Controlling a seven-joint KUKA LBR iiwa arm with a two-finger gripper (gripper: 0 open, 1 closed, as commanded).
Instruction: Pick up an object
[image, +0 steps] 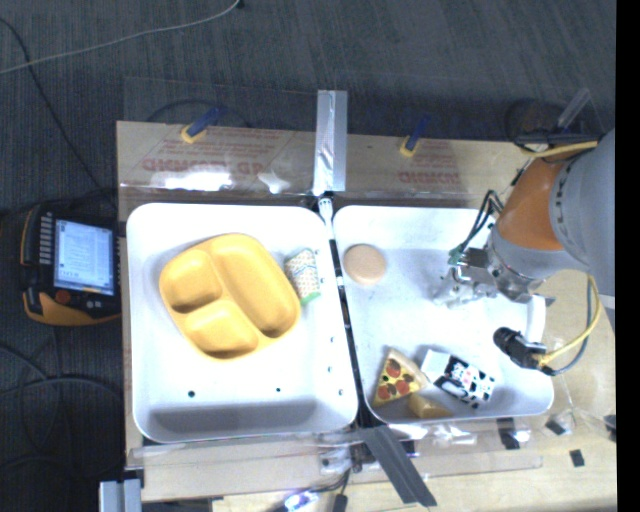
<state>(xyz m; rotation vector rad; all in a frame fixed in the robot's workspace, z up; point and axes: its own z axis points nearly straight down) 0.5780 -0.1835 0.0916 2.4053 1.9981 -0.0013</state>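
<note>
While the arm reaches in from the right, the scene is recorded as follows.

Arm: the grey arm (590, 210) with its orange band (530, 210) is bent down over the right side of the right bin (420, 225), with the wrist pointed toward the bin's middle.

Gripper: the gripper (462, 285) is seen low over the white floor of the right bin, in its upper right part, well apart from every object.

Fingers: nothing is seen between them; whether they are spread or closed cannot be told, because they are small and blurred against the white floor.

Round beige object: a round beige piece (365, 263) is placed in the upper left part of the right bin, near the dividing wall and to the left of the gripper.

Pizza slice: a toy pizza slice (398, 381) is lying in the lower left part of the right bin.

Black and white object: a small black and white spotted item (468, 381) is lying just beside the pizza slice, on its right, near the bin's lower wall.

Left bin: a yellow divided tray (228, 293) is held in the left bin (240, 410), and a small wrapped item (303, 273) is touching the tray's right edge.

Counter: a handheld screen device (75, 262) is lying to the left of the bins.
</note>
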